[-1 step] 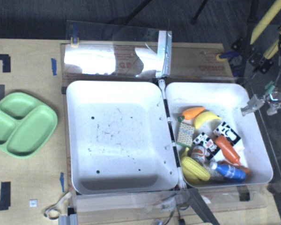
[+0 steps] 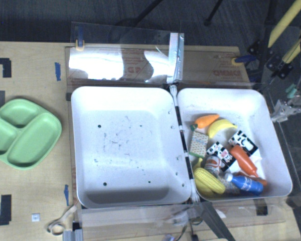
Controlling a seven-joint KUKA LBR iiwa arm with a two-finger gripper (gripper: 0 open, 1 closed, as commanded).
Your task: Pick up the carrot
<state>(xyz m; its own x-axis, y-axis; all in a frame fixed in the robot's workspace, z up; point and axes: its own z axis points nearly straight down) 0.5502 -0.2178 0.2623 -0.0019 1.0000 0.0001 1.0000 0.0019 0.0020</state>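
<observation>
- Across the wooden surface (image 2: 30, 69), two shallow white bins sit side by side with their inner rims touching; bare wood lies open on the far left side and along the back.
- Left bin (image 2: 123, 144): a wide, scuffed floor with raised walls all round gives the largest open room.
- Right bin (image 2: 231, 97): its back half is bare, and the things are crowded into the front half.
- Clear plastic sheet (image 2: 123, 56) stands behind the left bin, and glare makes its edges hard to trace.
- Green divided plate (image 2: 24, 133) rests well apart from the bins, near the left edge.
- Carrot (image 2: 207, 120) lies at the back of the pile in the right bin, near the dividing rim, touching a yellow banana (image 2: 219, 128); its top is free.
- Lower in the pile are an ear of corn (image 2: 208, 181), an orange-red piece (image 2: 243, 160), a blue bottle (image 2: 246, 185) and black-and-white packets (image 2: 243, 142), overlapping so that their outlines are partly hidden.
- Whether the pincer is released or clenched, I cannot tell.
</observation>
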